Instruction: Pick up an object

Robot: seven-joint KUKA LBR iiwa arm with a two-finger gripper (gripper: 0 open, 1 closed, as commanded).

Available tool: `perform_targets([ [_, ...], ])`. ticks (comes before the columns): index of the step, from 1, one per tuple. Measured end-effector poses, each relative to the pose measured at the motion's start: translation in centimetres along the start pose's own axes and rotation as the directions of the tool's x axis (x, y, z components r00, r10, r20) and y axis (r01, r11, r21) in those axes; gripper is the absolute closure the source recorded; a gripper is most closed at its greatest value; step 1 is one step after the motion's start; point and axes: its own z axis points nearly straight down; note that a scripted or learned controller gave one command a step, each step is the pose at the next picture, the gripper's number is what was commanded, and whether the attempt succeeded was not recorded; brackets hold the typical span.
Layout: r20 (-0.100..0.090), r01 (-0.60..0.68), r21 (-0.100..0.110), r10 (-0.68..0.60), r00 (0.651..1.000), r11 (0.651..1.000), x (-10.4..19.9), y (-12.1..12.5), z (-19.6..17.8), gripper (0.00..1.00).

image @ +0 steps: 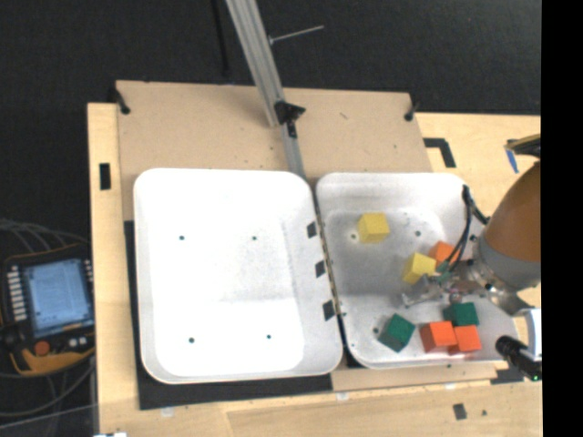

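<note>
In right bin point(392, 188), jaws point(421, 291) beside yellow block point(422, 265)

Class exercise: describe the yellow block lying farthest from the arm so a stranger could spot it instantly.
Start at the right bin of the two white bins. Look in its upper half for the yellow block, which lies alone on bare floor. The second yellow block sits lower, close to the arm.

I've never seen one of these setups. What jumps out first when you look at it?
The bright blocks crowded in the right bin: a yellow block near its middle, another yellow block, a green block and orange blocks by the near edge. The arm's gripper reaches in among them from the right. The left bin is plain white.
</note>
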Motion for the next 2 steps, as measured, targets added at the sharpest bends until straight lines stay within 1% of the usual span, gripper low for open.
perform_targets([
  [1, 0.0, -0.007, -0.003, 0.007, 1.0, 1.0, 0.0, 0.1, -0.8, 1.0],
  [2, 0.001, -0.001, 0.002, 0.001, 1.0, 1.0, -0.6, -0.4, -6.8, 1.0],
])
